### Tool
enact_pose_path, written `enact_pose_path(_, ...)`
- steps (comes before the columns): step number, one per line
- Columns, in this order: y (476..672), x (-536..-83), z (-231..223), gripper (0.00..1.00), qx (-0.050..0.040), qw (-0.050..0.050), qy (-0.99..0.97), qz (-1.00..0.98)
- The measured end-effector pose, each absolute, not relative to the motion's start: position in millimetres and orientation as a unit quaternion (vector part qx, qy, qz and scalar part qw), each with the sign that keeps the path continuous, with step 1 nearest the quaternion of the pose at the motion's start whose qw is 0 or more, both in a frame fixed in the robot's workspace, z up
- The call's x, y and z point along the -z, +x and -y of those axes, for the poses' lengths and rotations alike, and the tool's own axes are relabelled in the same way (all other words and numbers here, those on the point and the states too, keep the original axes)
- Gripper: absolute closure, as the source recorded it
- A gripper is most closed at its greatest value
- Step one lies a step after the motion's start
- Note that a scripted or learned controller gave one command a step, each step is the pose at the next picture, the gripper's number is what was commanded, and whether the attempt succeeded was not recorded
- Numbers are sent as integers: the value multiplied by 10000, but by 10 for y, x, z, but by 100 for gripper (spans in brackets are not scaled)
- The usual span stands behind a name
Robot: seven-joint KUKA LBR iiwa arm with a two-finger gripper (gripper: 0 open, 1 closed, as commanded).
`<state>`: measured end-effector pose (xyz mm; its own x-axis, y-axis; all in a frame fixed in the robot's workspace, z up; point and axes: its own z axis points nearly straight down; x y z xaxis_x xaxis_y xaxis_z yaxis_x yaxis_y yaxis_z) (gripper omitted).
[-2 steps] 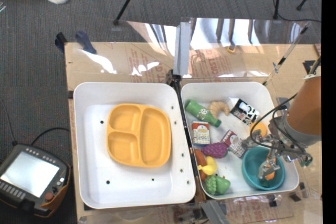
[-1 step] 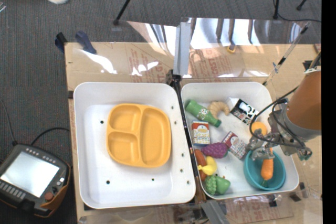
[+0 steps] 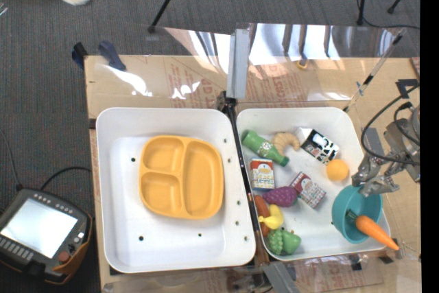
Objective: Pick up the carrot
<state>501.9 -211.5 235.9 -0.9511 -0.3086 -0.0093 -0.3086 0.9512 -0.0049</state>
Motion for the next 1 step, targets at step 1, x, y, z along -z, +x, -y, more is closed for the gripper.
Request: enact_pose_path(1, 4872, -3295, 2117, 100, -2, 22, -2881, -9576)
